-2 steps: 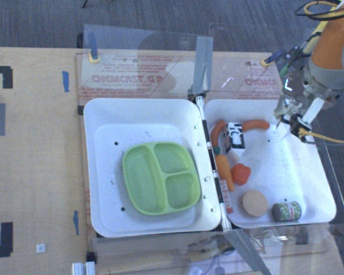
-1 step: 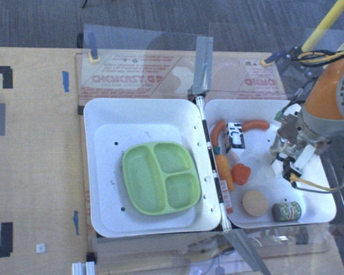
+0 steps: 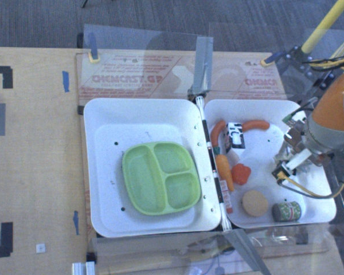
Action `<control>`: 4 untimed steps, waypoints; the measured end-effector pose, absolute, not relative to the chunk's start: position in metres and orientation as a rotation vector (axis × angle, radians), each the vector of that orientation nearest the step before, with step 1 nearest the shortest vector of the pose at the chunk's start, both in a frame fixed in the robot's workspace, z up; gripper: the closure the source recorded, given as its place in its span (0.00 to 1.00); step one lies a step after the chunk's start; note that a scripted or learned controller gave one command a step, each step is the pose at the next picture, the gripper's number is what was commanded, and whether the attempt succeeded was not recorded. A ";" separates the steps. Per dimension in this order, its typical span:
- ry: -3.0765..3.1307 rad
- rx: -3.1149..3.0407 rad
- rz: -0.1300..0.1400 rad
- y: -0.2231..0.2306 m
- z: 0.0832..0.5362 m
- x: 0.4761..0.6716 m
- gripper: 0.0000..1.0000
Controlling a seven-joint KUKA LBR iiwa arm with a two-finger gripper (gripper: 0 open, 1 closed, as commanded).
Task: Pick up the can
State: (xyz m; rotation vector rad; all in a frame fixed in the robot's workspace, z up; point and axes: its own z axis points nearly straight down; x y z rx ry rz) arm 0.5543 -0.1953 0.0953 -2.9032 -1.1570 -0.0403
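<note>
The can [image 3: 286, 211] is small and green with a patterned label. It lies on its side near the front right corner of the right bin [image 3: 324, 213]. My gripper [image 3: 289, 156] hangs over the right half of that bin, behind the can and well apart from it. Nothing shows between it and the bin floor.
The right bin also holds a round tan disc [image 3: 255, 203] just left of the can, a red piece [image 3: 241, 173], a carrot [image 3: 223, 172], two sausages [image 3: 255, 125], and a black-and-white box [image 3: 235, 135]. In the left bin [image 3: 103, 119] lies a green divided plate [image 3: 160, 177].
</note>
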 end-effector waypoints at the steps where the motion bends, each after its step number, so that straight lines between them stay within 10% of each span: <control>1: -1.145 -2.919 -0.032 -0.202 0.094 0.551 0.00; 2: -1.055 -2.954 -0.043 -0.206 0.093 0.492 0.00; 3: -1.064 -2.944 -0.043 -0.203 0.102 0.493 1.00; 4: -1.601 -2.703 0.000 -0.144 0.144 0.554 1.00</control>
